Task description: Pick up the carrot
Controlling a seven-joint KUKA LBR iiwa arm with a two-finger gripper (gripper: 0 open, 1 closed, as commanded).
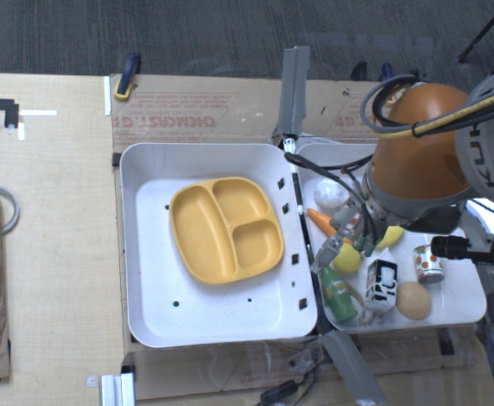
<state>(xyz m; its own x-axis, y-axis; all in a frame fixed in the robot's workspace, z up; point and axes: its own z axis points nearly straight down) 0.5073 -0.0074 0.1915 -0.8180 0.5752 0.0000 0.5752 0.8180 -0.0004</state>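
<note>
The carrot [319, 221] is small and orange and lies at the left side of the right bin [475, 311], close to the wall between the two bins. My gripper [338, 242] hangs just right of and below the carrot, over a yellow lemon-like fruit [347, 261]. The arm's orange band [420, 142] and grey wrist cover the upper middle of that bin. Whether the gripper touches the carrot cannot be told from this slant.
The left bin [145, 311] holds a yellow divided plate [227, 228]. Around the gripper in the right bin are a white ball [330, 195], a green packet [340, 299], a black-and-white box [382, 282], a small can [429, 265], a tan round item [414, 301] and a yellow piece [392, 236].
</note>
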